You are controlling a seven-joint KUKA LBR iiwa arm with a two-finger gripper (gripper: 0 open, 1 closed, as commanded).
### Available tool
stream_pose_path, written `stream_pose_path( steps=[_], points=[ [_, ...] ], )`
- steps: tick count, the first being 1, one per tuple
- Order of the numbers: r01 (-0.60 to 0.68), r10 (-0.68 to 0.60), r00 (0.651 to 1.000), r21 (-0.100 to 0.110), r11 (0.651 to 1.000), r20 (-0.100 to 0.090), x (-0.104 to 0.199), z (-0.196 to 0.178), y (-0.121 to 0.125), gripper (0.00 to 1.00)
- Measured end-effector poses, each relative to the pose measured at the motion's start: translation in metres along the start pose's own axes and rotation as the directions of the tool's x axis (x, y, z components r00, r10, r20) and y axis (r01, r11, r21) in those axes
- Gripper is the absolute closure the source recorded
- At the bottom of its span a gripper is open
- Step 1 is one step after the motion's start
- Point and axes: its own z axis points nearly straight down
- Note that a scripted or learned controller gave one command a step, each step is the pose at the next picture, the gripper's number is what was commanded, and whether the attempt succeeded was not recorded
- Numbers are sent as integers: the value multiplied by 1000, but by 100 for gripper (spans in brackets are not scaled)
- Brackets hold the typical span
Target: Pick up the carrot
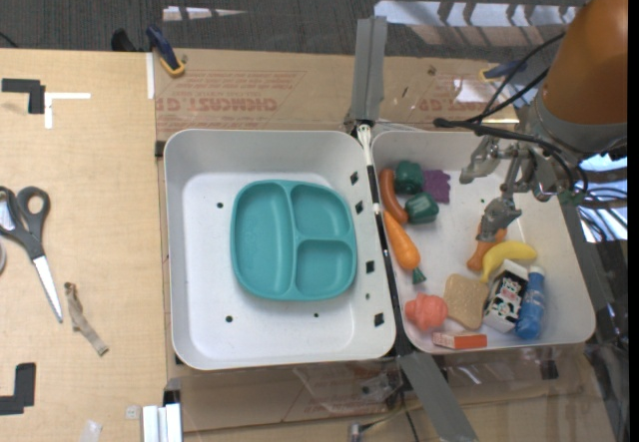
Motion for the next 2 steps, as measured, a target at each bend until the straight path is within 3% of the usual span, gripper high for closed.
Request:
stream_pose_path(
  steps=[1, 2],
  points=[
    [64, -64, 998, -1, 998, -1, 17, 37, 83, 0],
    [-130, 130, 991, 0, 991, -3, 76, 37, 75, 0]
  ],
)
